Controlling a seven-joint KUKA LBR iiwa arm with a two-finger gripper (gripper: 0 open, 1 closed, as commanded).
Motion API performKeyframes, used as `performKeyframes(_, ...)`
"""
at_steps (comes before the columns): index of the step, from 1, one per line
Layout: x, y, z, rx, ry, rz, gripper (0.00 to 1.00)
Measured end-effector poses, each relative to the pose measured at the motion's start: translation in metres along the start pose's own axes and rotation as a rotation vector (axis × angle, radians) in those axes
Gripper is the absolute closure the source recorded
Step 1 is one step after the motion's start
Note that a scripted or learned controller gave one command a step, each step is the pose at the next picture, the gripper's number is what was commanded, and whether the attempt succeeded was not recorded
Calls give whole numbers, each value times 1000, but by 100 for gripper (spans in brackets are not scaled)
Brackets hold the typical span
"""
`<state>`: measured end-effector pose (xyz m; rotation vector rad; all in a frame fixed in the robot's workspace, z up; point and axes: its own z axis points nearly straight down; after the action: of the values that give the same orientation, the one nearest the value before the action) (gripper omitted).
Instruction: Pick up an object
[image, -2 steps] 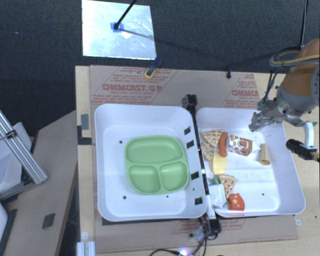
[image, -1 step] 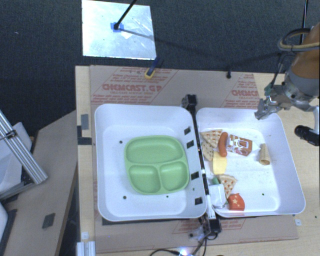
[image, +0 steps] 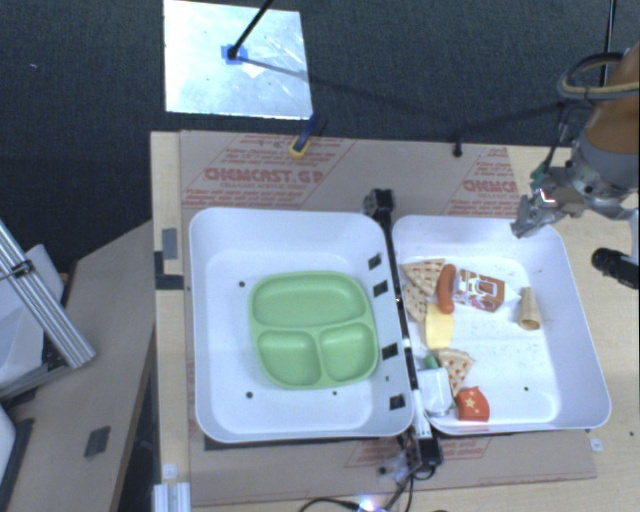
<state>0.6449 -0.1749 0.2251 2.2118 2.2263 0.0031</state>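
Note:
The right bin (image: 570, 330) holds several toy foods: a waffle-like wedge (image: 421, 280), a red sausage (image: 446, 287), a red-and-white packet (image: 479, 292), a yellow cheese block (image: 439, 327), a tan roll (image: 528, 308), a small sandwich wedge (image: 456, 366) and a red tomato piece (image: 473, 404). My gripper (image: 531, 216) hangs over the far right corner of that bin, above the rim, well away from all the food. Nothing shows between its fingers.
The left bin (image: 220, 260) holds a green three-compartment plate (image: 310, 328). A black divider strip (image: 393, 300) runs between the bins. The arm body (image: 610, 140) enters from the upper right. A shiny sheet (image: 238, 62) lies behind the bench.

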Motion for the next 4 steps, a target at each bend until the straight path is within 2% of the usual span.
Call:
performKeyframes(2,94,-78,-2,5,3,-3,100)
performKeyframes(3,113,-107,6,6,2,0,100)
performKeyframes(4,125,-107,6,4,2,-1,100)
